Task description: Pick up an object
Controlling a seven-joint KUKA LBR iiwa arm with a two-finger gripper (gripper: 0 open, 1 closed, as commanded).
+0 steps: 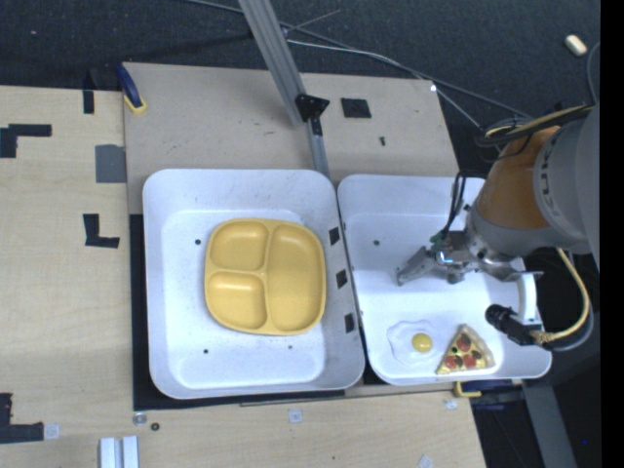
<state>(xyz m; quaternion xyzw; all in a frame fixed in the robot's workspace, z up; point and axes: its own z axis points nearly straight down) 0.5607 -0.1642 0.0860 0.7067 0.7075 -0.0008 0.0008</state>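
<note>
The pincer hangs released, holding nothing; the flat toy egg looks light and slick, best pinched across its raised yolk

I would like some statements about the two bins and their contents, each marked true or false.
1. The yellow divided plate lies in the left bin. True.
2. The pizza slice lies in the left bin. False: it lies in the right bin, near the front edge.
3. The fried egg lies beside the pizza slice. True.
4. The tool holds the fried egg. False: the tool is over the right bin, apart from the egg, with nothing seen in it.
5. The plate has five compartments. False: it shows three.
</note>
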